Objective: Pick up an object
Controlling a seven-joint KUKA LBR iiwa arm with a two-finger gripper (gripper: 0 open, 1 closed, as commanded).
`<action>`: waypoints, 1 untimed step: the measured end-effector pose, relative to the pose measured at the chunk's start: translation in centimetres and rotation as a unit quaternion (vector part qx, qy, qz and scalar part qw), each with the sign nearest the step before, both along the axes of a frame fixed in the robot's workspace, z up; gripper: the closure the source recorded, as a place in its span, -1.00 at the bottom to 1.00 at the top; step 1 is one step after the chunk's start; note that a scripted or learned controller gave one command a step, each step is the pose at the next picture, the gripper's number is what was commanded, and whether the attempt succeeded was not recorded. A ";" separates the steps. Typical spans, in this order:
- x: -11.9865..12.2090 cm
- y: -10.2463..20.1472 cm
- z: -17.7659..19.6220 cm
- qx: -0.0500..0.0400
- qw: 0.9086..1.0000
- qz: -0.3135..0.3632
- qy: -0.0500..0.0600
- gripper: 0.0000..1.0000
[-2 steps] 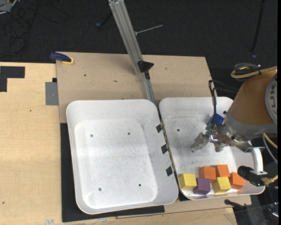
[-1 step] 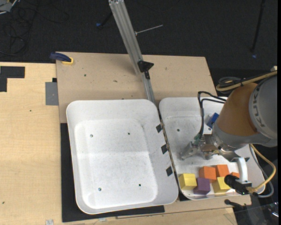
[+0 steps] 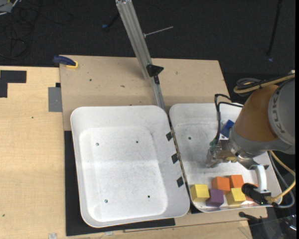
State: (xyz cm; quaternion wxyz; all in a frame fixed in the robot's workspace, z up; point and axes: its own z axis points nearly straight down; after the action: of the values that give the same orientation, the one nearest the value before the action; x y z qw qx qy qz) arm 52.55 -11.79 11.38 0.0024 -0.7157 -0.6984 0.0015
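Hand: finger state cannot be told. Matte cube-shaped blocks are grouped just below it in the right bin: yellow block, purple block, orange block.

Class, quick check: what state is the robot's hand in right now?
Hand: low in the right bin, above the blocks; whether it is open, closed or holding anything cannot be told.
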 end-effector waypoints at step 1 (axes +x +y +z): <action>0.5 0.4 4.4 0.000 1.000 0.010 -0.003 1.00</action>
State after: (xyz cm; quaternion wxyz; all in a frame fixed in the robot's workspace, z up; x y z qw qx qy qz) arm 53.03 -11.36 15.81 -0.0002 -0.7083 -0.7059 -0.0005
